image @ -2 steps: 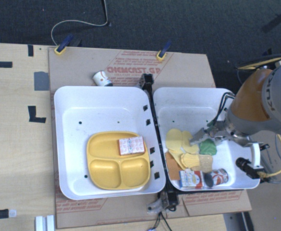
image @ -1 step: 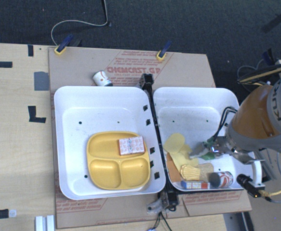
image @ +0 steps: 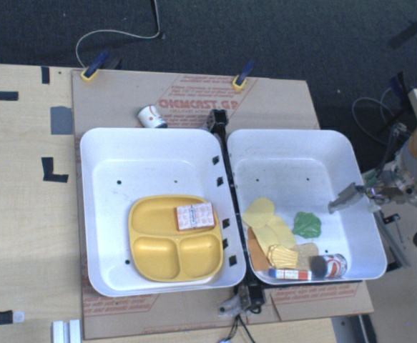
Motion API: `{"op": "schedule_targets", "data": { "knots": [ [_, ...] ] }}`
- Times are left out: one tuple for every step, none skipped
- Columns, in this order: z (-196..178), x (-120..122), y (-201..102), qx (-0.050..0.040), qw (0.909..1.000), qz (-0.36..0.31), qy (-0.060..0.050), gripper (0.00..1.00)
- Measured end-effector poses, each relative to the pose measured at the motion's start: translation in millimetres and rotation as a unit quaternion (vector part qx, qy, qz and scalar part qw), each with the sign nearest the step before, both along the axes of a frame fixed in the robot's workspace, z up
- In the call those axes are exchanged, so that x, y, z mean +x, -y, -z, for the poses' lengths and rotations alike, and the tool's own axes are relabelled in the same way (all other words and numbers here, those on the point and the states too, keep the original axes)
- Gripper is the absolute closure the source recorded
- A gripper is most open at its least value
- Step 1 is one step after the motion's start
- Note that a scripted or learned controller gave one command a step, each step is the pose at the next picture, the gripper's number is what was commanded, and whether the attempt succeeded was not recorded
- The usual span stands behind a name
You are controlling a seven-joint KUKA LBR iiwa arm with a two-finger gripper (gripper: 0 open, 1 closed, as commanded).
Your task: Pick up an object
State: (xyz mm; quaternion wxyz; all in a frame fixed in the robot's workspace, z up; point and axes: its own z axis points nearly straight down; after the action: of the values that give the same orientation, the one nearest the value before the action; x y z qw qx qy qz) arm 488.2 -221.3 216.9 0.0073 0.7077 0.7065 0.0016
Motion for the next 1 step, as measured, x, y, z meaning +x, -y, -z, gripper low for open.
{"op": "schedule_targets", "data": {
  "knots": [
    [71.8,15.0,-54.0,0.0062,0.9999,-0.003,-0.01,0.0]
  ]
}}
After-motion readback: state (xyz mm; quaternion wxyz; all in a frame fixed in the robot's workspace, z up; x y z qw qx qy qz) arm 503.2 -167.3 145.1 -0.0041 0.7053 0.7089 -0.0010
